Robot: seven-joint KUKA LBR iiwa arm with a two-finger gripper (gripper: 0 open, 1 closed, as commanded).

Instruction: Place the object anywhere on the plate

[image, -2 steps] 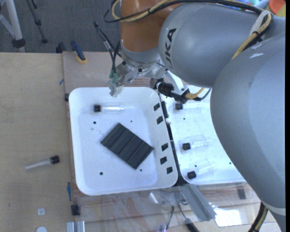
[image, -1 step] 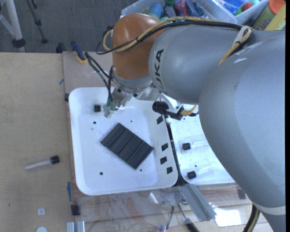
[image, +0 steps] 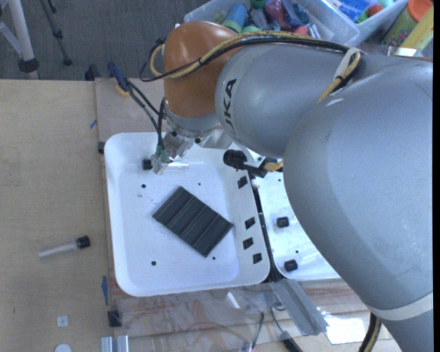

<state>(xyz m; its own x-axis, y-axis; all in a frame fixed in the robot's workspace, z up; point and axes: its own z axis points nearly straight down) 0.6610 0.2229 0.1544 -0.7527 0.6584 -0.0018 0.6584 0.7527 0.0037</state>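
A pale wooden counter (image: 48,172) is being seen at left, grey carpet (image: 82,34) is lying beyond, and a clear tub (image: 323,20) of colourful toys is sitting behind.

The big, smooth grey metal robot arm (image: 330,137) has round, fat parts. A shiny orange-brown band (image: 192,65) wraps it above the wrist. Thin black and yellow cables (image: 275,42) run along it. White letters (image: 227,103) mark the grey shell.

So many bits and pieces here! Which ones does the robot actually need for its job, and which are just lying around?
For the job:
- gripper
- dark ribbed plate in the left bin

Just lying about:
- small tube with a black cap on the bench
- box of colourful toys behind the arm
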